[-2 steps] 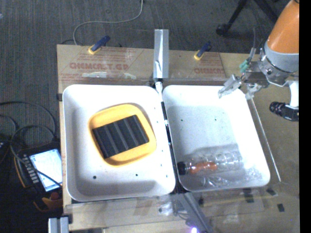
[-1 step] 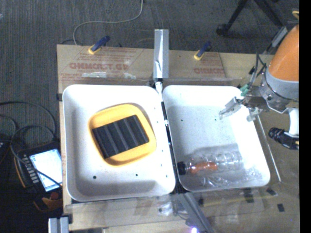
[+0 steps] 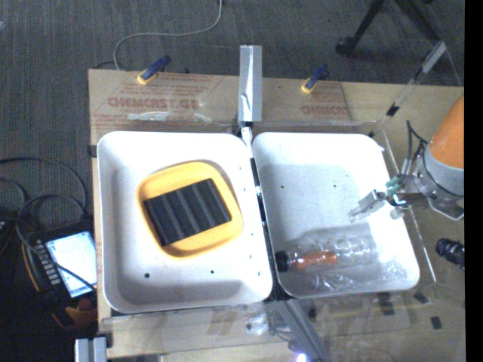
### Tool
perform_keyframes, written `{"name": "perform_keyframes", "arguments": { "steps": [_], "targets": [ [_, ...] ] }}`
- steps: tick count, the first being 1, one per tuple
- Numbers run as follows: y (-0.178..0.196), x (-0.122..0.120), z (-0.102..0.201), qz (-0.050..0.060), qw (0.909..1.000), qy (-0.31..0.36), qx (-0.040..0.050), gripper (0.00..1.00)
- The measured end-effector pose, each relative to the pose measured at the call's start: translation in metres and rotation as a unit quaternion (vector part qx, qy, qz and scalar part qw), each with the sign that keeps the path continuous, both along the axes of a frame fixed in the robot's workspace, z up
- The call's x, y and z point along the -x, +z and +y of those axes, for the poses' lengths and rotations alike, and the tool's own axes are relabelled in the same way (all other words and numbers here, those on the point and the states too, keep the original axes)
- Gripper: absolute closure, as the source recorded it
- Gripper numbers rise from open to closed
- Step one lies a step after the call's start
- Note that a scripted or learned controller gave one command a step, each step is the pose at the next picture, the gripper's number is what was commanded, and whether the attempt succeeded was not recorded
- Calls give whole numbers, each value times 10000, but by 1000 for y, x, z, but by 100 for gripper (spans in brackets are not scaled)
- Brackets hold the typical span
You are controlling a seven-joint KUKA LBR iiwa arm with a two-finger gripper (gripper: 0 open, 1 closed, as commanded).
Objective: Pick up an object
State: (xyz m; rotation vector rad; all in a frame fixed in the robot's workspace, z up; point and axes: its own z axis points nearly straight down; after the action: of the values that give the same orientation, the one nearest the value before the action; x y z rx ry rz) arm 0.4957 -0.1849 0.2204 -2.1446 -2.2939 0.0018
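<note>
Right now the pincer (image 3: 371, 202) hangs over the right bin (image 3: 317, 157), close to that bin's right-hand rim, with the grey arm (image 3: 445, 173) and its orange band reaching in behind it from the right. Whether the pincer is open or closed I cannot tell from this angle; nothing is visibly held between its tips. To its left and toward the far rim, the bin's white floor lies bare, so there's open room on that side. The tight spot is the right wall, just beside the wrist.

Below the pincer, nearer the front rim, a clear plastic bottle (image 3: 332, 253) lies on its side, dark cap pointing left, an orange strip showing through it. It sits apart from the pincer, not touching. Beside the bottle, toward the front corner, lies some crumpled clear plastic (image 3: 377, 271).

Well off to the pincer's left, past the ridge where the two bins meet, the left bin (image 3: 121, 164) holds a yellow tray with a black ribbed insert (image 3: 190, 210), lying flat and slightly turned.
</note>
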Motion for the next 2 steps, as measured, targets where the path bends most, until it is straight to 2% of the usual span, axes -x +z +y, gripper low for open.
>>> {"name": "perform_keyframes", "arguments": {
  "steps": [1, 2],
  "targets": [
    [-129, 7, 44, -81, 9992, 381, 16, 0],
    [-130, -72, 24, -77, 9995, -319, 14, 0]
  ]
}}
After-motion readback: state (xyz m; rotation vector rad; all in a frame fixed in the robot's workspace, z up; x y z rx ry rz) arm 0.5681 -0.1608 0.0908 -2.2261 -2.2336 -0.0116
